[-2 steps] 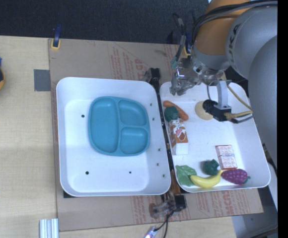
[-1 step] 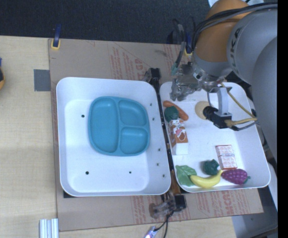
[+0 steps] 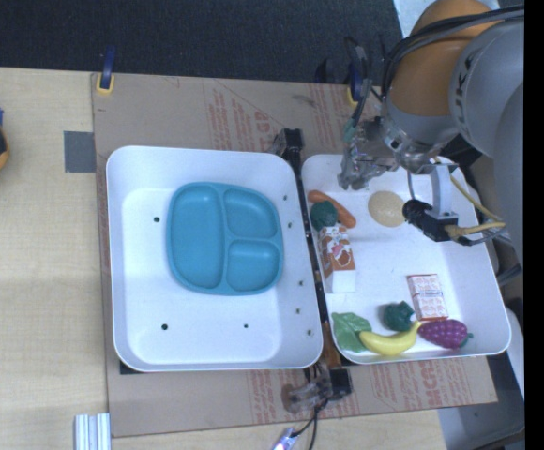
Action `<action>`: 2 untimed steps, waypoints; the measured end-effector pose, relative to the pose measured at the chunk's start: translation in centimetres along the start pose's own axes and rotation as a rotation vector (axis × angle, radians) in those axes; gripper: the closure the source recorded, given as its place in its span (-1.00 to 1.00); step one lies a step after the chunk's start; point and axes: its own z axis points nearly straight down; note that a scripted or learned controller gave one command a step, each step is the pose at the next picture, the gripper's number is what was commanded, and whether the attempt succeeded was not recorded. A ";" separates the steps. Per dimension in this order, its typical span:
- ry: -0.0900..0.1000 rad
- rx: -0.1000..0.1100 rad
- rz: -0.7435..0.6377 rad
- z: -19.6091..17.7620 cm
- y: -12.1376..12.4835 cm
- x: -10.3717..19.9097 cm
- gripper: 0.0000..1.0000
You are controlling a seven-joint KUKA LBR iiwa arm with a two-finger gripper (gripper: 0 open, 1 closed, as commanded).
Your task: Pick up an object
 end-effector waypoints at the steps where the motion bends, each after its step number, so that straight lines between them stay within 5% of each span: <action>1: 0.000 0.001 -0.003 -1.1 0.0 0.0 1.00; 2: 0.000 0.001 -0.003 -1.1 0.0 0.0 -1.00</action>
